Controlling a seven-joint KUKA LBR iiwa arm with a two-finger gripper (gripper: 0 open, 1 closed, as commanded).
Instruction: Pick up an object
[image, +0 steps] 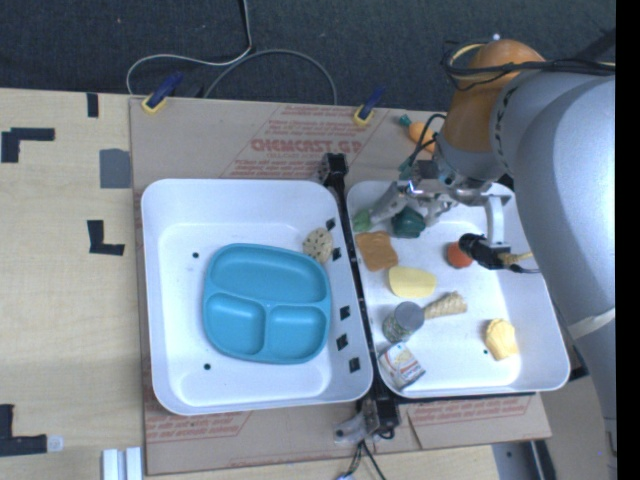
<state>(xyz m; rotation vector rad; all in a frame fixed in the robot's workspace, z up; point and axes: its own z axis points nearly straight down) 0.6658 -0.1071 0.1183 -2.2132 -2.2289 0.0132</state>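
Note:
My gripper (418,204) hangs over the far left corner of the right bin (530,328). Directly below its tip lies a dark green round object (407,224), with a light green piece (384,209) just left of it. I cannot tell whether the gripper touches the dark green object. The same bin holds a brown slice (376,250), a yellow oval (411,282), a small red-orange ball (457,258), a grey round can (404,321), a beige cone (445,306), a yellow lump (501,338) and a printed packet (404,366).
The left bin (175,228) holds a blue divided plate (266,302) and a speckled tan piece (319,243) by its right wall. A black divider (347,268) runs between the bins. The arm's grey body (560,188) overhangs the right bin's far right side.

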